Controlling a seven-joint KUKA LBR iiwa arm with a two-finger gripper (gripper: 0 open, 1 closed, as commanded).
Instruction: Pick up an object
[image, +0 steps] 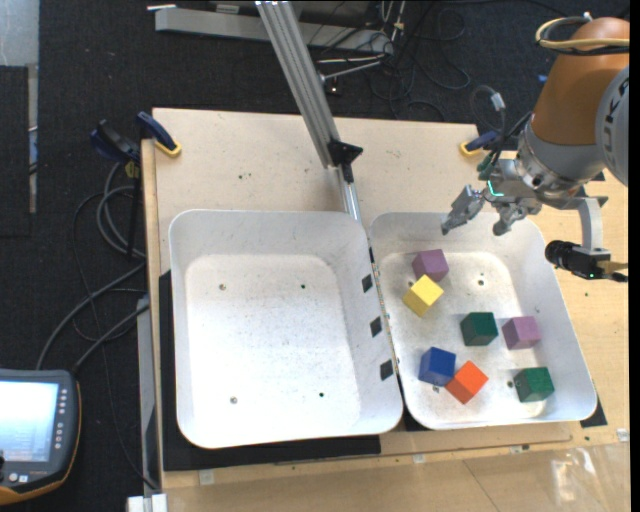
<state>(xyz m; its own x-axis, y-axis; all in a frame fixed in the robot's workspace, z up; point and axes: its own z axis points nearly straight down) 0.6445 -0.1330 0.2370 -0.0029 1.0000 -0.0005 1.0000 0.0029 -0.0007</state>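
Camera view
Gripper (484, 212): above right bin's (565, 330) far rim, jaws spread apart, holding nothing.
Cubes: seven lie in right bin; purple cube (431, 264) and yellow cube (424, 294) nearest gripper.
Left bin (190, 300): on tabletop (250, 150).

we see the arm (585, 95) cut off by the right edge and the top — its upper links lie outside the frame, and lettering on its grey side is clipped to a few strokes. the gripper (482, 212) is small and somewhat blurred; we cannot tell how it stands. the handheld screen (35, 430) at lower left is cropped by the left edge, its display too washed out to read. the blue block (436, 366) and orange block (467, 382) sit touching — we cannot tell whether one overlaps the other. the metal pole (305, 85) runs out past the top edge.
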